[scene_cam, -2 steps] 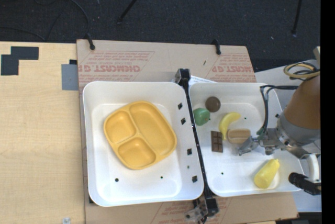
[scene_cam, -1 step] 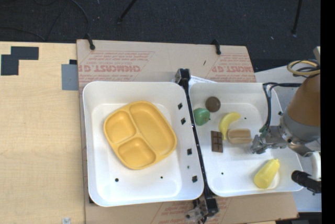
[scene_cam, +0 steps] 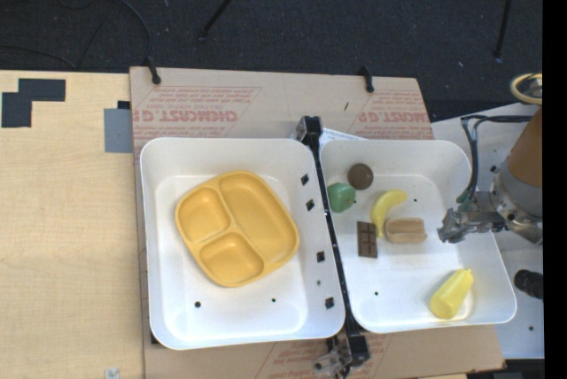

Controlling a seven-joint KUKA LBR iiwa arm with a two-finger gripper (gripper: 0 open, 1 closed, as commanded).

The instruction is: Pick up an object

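I read the gripper (scene_cam: 450,227) at the right bin's (scene_cam: 478,312) right edge; finger spread not discernible, nothing visibly held. Yellow bottle (scene_cam: 451,294) at near-right corner. Farther: tan block (scene_cam: 406,231), banana (scene_cam: 386,209), brown ball (scene_cam: 360,176).

Left of the black divider (scene_cam: 321,218) between the two shallow white plastic bins (scene_cam: 168,297) lies a yellow three-compartment plastic tray (scene_cam: 236,227). Right of the divider: a green rounded object (scene_cam: 340,197), a dark brown ball (scene_cam: 360,176), a yellow banana (scene_cam: 386,209), a tan block (scene_cam: 406,231), a brown chocolate-like bar (scene_cam: 367,239) — and a yellow bottle-shaped object (scene_cam: 451,294). The cardboard (scene_cam: 266,107) behind bears red lettering.
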